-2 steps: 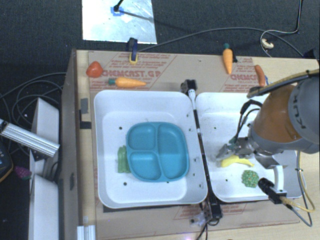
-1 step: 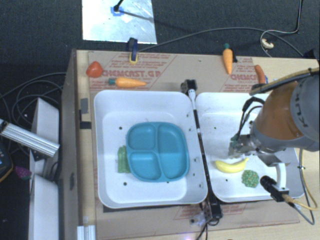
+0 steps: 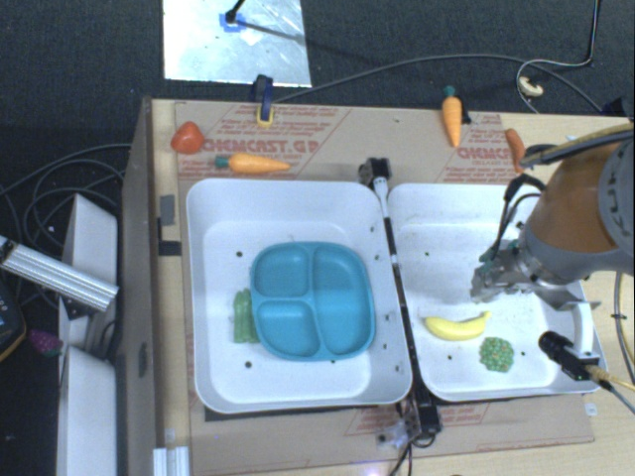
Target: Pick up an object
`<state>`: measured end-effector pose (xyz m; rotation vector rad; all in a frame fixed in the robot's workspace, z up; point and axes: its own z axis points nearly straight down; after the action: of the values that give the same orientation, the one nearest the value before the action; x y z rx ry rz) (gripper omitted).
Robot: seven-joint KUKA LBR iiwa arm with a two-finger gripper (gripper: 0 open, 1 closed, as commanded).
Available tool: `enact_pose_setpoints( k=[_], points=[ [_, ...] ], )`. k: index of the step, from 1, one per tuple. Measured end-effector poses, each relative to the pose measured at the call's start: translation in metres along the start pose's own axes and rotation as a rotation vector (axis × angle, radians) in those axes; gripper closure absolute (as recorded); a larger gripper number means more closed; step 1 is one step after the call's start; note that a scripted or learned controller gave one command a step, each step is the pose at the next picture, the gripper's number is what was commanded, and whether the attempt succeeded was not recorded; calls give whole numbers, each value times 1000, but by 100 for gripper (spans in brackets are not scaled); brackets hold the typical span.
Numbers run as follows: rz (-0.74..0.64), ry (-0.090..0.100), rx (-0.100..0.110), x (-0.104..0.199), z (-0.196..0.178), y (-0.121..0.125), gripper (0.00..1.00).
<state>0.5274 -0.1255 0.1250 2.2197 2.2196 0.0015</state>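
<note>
Yellow banana [image 3: 456,326] lies just below-left of the end effector [image 3: 493,282], long axis crosswise; its grasp state I cannot tell.

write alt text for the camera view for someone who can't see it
A grey and orange robot arm reaches into the right white bin, its gripper just above a yellow banana and a green broccoli piece. The left white bin holds a blue divided plate with a green item beside it.
</note>
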Motion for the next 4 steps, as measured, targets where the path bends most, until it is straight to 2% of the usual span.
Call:
enact_pose_setpoints(
  k=[1,2,3,4],
  points=[
    [-4,-1,-3,-30,-51,77,100],
    [-4,0,0,-29,-51,76,0],
    [-2,-1,-1,-62,-69,85,0],
    [-2,0,3,-81,-4,101,0]
  ],
)
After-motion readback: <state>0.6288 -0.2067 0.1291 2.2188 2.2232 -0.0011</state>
